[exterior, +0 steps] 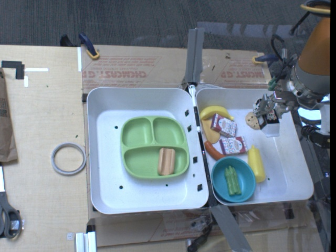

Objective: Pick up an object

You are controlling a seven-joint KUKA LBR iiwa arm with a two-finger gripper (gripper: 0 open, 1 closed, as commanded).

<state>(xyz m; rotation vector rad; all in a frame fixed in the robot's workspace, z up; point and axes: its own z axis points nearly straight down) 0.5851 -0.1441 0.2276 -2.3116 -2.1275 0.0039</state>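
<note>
Dark grey carpet (105, 9) runs along the top of the view, behind a tabletop (42, 114) of pale wood whose middle is covered by brown printed cardboard (136, 70). Two shallow white bins sit side by side on it. On the bare wood to the left lie a roll of clear tape (68, 158), a brown paper bag (6, 119) at the edge, and scissors (9, 222) in the lower corner. A blue and yellow clamp (89, 46) sits at the cardboard's upper left corner.

In the left bin (100, 193) a green divided plate (155, 147) carries a hot dog (166, 161) in its lower compartment. The right bin (294, 188) holds a banana (216, 112), two small red and white cartons (229, 135), a sausage (213, 150), a yellow bottle (256, 163), a cookie (252, 121) and a blue bowl (233, 179) with green beans inside.

From the right the arm reaches in, and its gripper (266, 113) hangs over the upper part of the right bin, just beside the cookie. Whether it is open or closed cannot be told.
</note>
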